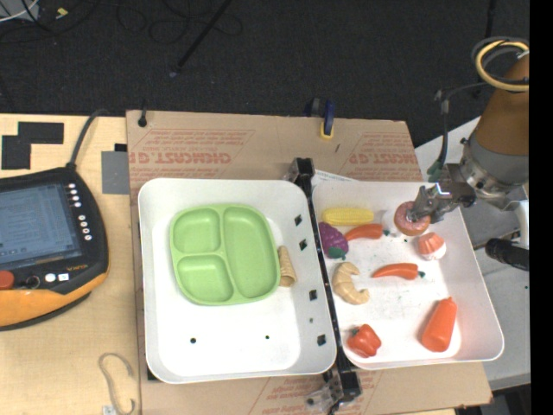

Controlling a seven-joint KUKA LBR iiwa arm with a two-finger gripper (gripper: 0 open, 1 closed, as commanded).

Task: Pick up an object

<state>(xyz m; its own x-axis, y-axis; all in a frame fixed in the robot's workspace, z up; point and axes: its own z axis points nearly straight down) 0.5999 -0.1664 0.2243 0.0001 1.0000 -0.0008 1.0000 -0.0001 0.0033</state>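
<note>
My gripper [421, 207] hangs over the far right part of the right bin [484, 318], reaching in from the right. A pink round toy [409, 220] sits right at its tip, touching or overlapping it; whether it is gripped is unclear. Just below lies a red and white toy [431, 247]. The same bin holds a yellow corn cob [347, 216], a red chili [364, 231], a purple eggplant [333, 240], a tan croissant [348, 284], a second red chili [397, 271], an orange carrot [439, 324] and a red bell pepper [364, 340].
The left bin [164, 335] holds a green divided tray [222, 254] with a waffle cone [286, 266] beside its right edge. A black divider [316, 266] runs between the bins. A pendant with a screen [43, 240] lies on the bench at left.
</note>
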